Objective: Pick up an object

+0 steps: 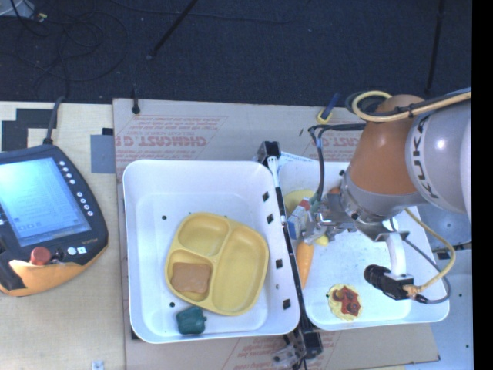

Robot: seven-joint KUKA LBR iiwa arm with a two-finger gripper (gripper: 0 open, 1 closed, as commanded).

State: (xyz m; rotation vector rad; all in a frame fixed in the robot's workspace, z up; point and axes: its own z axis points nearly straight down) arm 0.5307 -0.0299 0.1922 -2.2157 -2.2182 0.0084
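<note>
My gripper [314, 223] reaches down into the left side of the right bin [431, 307], under the orange band of the arm. It hangs just above an orange carrot-shaped piece [304, 262] that lies along the bin's left wall. A yellow rounded object [296, 200] sits just behind the gripper, partly hidden by it. Near the bin's front lies a small flat yellow piece with red topping [345, 301]. I see nothing held in the gripper.
The left bin [146, 206] holds a yellow divided plate [231, 245] with a brown slice [190, 278] in its front-left compartment. A dark green lump [191, 321] lies in front of the plate. A tablet-like pendant [42, 206] rests at the bench's left.
</note>
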